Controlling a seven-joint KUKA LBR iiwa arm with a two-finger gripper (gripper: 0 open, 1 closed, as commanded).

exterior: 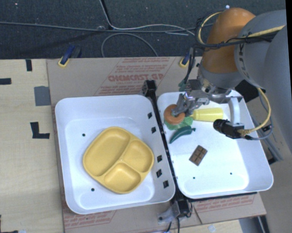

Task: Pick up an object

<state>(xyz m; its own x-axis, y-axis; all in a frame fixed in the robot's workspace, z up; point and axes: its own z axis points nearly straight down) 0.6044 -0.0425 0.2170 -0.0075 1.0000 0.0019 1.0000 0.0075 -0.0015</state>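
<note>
In the right bin (pixel 250 176) my gripper (pixel 184 104) hangs at the far left part, directly over an orange round toy (pixel 174 114) with a green piece beneath it. A yellow block (pixel 209 114) lies just right of the gripper. A dark green pepper-like toy (pixel 181 133) rests below the orange one. A brown chocolate-bar piece (pixel 198 155) lies alone nearer the bin's middle. The gripper's fingers reach down at the orange toy's top edge; how they stand is hidden by the wrist.
The left bin (pixel 70 143) holds a yellow divided plate (pixel 118 159). Black clips line the divider (pixel 161 137) between the bins. A black cable connector (pixel 228 128) hangs off the arm over the right bin. Cardboard and wires lie behind the bins.
</note>
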